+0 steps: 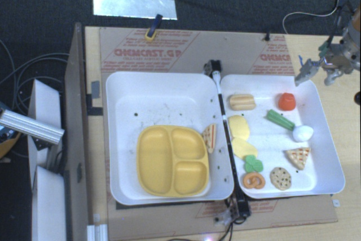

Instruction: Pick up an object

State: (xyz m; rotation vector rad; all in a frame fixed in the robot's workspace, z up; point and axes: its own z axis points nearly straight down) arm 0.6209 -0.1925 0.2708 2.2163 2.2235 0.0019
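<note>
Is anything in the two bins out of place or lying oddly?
One thing: a pizza slice in the left bin lies beside the yellow tray, by the divider, apart from the other food in the right bin.

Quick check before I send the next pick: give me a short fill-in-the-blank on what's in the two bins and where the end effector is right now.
1. The yellow divided tray lies in the ____ bin.
2. The red piece lies in the ____ bin.
3. The tray has ____ compartments.
4. The end effector hovers over the right bin's far ____ corner.

Missing words: left; right; three; right
</note>
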